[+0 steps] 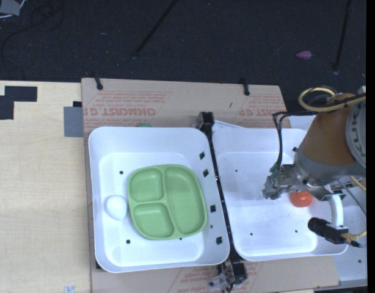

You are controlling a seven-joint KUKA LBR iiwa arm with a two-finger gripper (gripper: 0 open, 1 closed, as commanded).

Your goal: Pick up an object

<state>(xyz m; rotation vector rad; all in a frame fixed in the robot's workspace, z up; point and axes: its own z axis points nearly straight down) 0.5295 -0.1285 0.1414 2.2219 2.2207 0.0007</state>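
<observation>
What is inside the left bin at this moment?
The left bin holds a green divided plate with a white egg-shaped object at its left edge. The bin floor under the plate is covered.

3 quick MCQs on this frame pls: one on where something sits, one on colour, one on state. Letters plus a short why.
1. Where does the green divided plate lie?
A. in the left bin
B. in the right bin
C. on the wooden bench top

2. What colour is the small object beside the gripper in the right bin?
A. blue
B. red-orange
C. yellow

3. How does the white egg-shaped object stand relative to the plate?
A. inside one of its compartments
B. outside it, at its left edge
C. balanced on top of its rim at the far side

Answers:
1 A: the plate rests on the floor of the left bin.
2 B: it shows red-orange against the white bin floor.
3 B: it sits on the bin floor next to the plate's left rim, not in a compartment.
</observation>
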